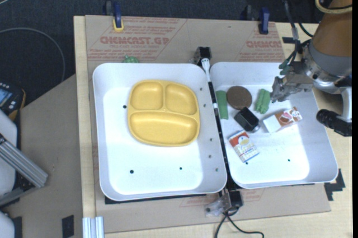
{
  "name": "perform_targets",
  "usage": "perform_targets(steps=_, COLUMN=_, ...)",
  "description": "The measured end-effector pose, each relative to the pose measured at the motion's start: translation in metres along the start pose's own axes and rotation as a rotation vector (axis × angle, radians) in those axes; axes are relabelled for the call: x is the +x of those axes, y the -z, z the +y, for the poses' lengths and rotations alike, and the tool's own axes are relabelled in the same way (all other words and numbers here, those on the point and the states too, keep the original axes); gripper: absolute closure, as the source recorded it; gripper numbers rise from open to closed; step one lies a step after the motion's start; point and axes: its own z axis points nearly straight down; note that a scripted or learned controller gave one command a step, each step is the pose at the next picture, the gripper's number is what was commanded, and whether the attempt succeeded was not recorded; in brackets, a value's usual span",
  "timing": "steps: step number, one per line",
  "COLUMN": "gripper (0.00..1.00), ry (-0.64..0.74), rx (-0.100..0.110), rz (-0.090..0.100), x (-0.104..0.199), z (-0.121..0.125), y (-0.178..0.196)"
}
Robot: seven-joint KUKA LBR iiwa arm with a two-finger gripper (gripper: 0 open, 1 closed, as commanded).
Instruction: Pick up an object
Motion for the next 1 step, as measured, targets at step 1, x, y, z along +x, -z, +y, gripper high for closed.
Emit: perform_targets(steps=1, gripper=1.0, ry=-0.011, rx=0.002, rz=-0.003, x=-0.0652, z=-0.0284, y=-0.0718)
